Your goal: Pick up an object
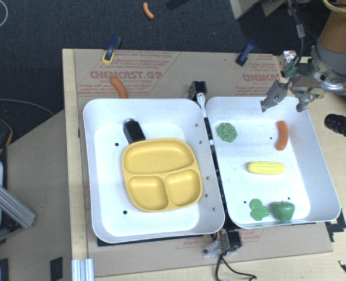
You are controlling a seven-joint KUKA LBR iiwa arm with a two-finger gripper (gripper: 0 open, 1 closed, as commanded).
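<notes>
Jaws spread, sausage just below

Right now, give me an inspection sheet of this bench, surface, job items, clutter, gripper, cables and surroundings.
Surface: bench bearing left bin and right bin side by side.
Job's things: right bin holds broccoli, sausage, corn cob, a green leafy piece and green pepper; left bin holds yellow divided tray and a black object.
Clutter: orange sausage lying on the board behind the left bin.
Gripper: gripper open above the right bin's far edge, nothing between its fingers.
Cables: wires at the front edge; thin loop on the floor.
Surroundings: dark carpet with another small orange piece.
</notes>
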